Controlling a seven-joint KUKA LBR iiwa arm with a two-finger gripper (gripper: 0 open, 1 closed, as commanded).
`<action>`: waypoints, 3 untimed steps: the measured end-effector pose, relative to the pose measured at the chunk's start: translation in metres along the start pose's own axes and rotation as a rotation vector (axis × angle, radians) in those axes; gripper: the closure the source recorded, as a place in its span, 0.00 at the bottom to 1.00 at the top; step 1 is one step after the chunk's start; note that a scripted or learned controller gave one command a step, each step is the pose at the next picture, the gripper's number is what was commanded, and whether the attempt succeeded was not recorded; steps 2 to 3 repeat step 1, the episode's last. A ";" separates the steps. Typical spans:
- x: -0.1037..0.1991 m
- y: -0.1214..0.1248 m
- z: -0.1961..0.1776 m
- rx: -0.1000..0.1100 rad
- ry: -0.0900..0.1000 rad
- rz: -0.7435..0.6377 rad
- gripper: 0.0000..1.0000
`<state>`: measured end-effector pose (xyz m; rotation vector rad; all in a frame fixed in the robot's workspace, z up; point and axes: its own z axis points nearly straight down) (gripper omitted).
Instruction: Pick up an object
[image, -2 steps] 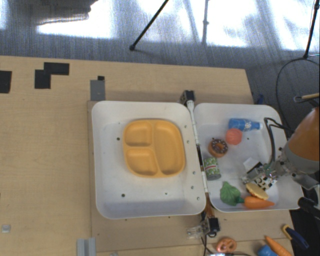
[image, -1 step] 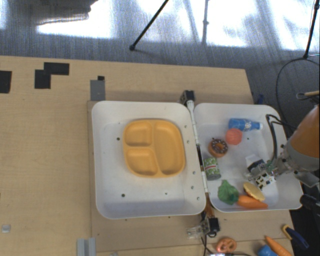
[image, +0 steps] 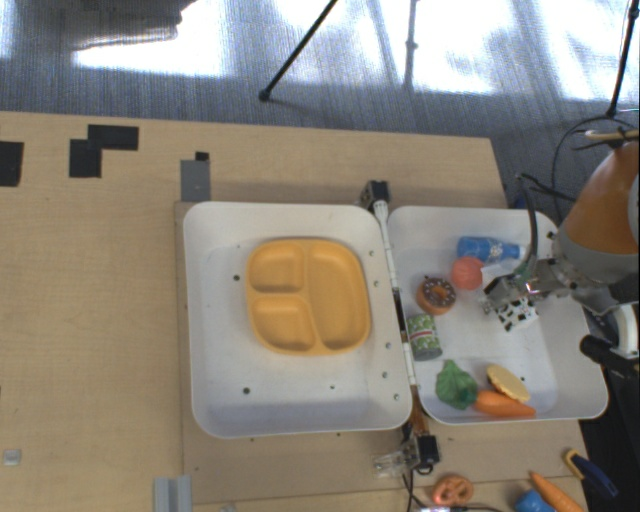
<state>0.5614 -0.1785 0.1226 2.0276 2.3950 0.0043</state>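
End effector (image: 508, 300) sits low in the right bin (image: 560, 400), arm entering from 3 o'clock. Finger state: cannot tell, the tips merge with a black-and-white patterned piece below them. Orange ball (image: 467, 272) lies just at 10 o'clock of it, blue bottle (image: 488, 248) at 11 o'clock. Doughnut-like disc (image: 437, 294) and green can (image: 423, 336) lie toward 9 o'clock. Broccoli (image: 455, 384), yellow slice (image: 507, 381) and carrot (image: 504, 405) cluster at 6 o'clock. Left bin (image: 210, 390) carries a yellow divided plate (image: 305, 296).
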 end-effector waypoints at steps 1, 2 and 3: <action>-0.007 0.041 -0.032 0.000 -0.001 0.043 1.00; -0.007 0.041 -0.032 0.000 -0.001 0.043 1.00; -0.007 0.041 -0.032 0.000 -0.001 0.043 1.00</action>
